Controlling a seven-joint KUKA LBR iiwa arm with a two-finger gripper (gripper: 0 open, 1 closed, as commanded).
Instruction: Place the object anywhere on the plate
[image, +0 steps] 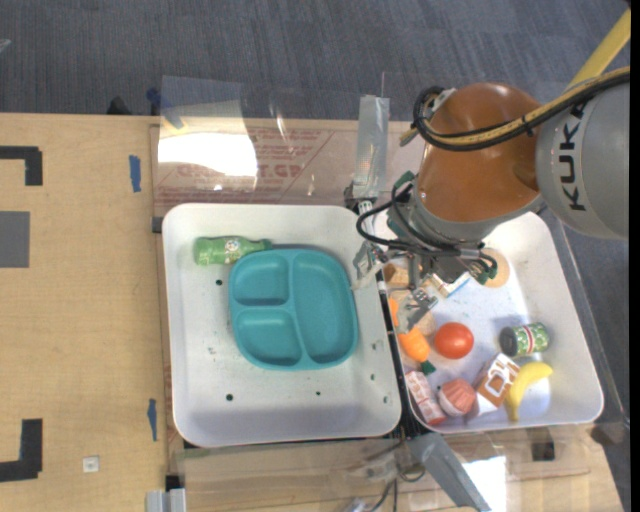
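We see the pincer (420, 292) hanging below the orange wrist band over the inner edge of the right bin (565, 300), close to the wall shared by the 2 bins. Its fingers are lost among cables and hardware, so we cannot tell their state, nor whether anything sits between them.

Just beneath it lie an orange carrot-like piece (413, 346) and a red tomato (454, 340), close together. Further toward the near right corner we find a small green can (527, 339), a yellow banana (524, 385), a small carton (497, 380) and a pinkish item (459, 397), all resting in the right bin.

In the left bin (190, 380) the teal 3-compartment plate (295, 307) lies flat near the middle. A green bottle (225, 249) lies on its side just beyond the plate's far left corner.
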